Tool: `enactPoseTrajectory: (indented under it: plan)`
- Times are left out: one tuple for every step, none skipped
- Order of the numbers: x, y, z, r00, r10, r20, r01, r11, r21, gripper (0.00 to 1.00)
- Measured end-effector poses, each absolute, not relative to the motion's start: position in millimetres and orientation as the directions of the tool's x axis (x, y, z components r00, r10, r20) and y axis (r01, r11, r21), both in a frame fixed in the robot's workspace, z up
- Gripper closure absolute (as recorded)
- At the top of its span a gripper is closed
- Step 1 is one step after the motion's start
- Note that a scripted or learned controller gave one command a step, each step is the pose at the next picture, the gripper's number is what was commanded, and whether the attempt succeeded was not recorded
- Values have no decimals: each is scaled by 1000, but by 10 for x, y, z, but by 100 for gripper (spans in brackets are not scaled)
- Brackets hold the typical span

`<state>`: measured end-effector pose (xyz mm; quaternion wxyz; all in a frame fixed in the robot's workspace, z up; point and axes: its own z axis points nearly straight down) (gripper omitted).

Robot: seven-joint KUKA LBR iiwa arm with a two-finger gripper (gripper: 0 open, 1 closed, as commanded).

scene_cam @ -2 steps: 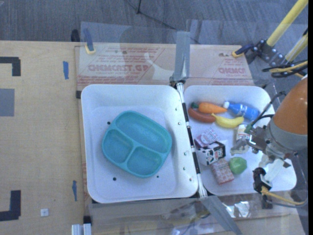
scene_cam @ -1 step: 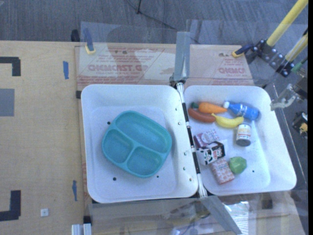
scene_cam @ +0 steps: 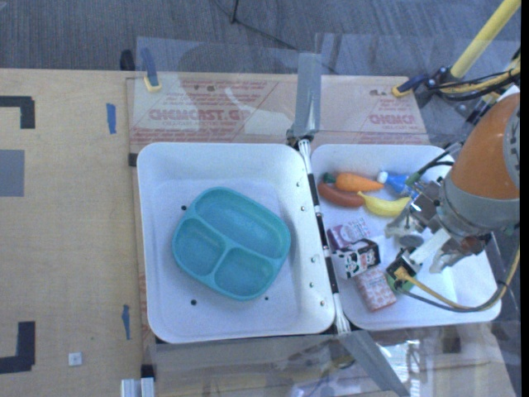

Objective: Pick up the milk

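I'm seeing the arm (scene_cam: 494,160) looming closest to the lens, its orange band and grey wrist leaning in from the right over the right bin (scene_cam: 483,304). Below it the gripper (scene_cam: 420,263) is hanging low above the bin floor, its two pale fingers (scene_cam: 450,253) standing spread apart with nothing between them. The milk (scene_cam: 358,259), a small cow-patterned carton, is lying just left of the gripper, apart from the fingers. A pinkish box (scene_cam: 376,289) is sitting just in front of the milk, and a purple-and-white carton (scene_cam: 348,234) is lying just behind it. Farther back, a banana (scene_cam: 383,204), a carrot (scene_cam: 358,181), a red sausage-like piece (scene_cam: 340,195) and a blue-and-white item (scene_cam: 395,178) are clustering together. In the left bin (scene_cam: 157,246) a teal divided plate (scene_cam: 231,242) is resting.
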<state>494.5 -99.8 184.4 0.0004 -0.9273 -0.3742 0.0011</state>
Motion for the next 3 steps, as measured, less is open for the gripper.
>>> enactPoseTrajectory:
  plan:
    - [4928,-337,1837,613,790,-2,790,-613,-5,0]
    - [5888,-264,2321,760,650,-2,650,-760,-1,0]
    - [5071,393,1834,693,721,-3,721,-693,-5,0]
